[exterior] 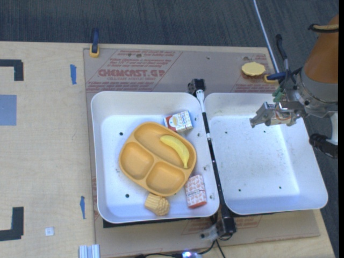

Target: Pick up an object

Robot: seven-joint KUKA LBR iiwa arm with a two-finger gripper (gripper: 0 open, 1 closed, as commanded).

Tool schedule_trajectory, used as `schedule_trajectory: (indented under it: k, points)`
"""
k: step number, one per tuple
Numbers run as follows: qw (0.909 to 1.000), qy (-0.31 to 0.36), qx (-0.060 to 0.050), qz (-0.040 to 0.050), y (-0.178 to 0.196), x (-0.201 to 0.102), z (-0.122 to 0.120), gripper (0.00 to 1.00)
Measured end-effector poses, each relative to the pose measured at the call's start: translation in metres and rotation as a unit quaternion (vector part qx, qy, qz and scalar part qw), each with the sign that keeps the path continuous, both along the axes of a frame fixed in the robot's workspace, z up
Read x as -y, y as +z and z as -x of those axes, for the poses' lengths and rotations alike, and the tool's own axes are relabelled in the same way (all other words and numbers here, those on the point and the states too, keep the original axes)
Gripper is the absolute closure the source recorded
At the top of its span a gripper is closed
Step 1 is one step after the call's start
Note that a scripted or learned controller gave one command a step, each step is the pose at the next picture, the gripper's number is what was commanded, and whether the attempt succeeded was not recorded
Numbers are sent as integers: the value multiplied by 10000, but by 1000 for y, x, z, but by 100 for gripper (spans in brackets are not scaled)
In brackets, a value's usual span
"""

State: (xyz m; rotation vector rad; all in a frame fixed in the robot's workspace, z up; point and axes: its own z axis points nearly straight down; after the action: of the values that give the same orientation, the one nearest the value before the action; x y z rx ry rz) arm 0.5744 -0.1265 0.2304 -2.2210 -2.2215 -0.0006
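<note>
The left bin [105,144] holds an orange sectioned plate [141,163] with a yellow banana [177,148] lying in its upper right section. A small white and red carton [179,121] sits just above the plate. A red and white packet [196,190] lies at the plate's lower right, and a yellow corn piece [156,203] lies below the plate. My gripper [262,116] hangs over the upper right part of the right bin [258,198], well away from all these objects, with nothing seen between its fingers.
A yellow disc [253,69] lies on the cardboard behind the right bin. A black divider bar [208,144] runs between the bins. The arm's orange band [325,52] is at the right edge.
</note>
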Motion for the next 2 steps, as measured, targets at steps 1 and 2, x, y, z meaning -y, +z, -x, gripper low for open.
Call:
schedule_trajectory:
  k: [1, 2]
  points:
    - [10000, 0, 0, 0, 0, 0, 0, 0]
    - [10000, -3, 2, 9, -91, 56, -77, 0]
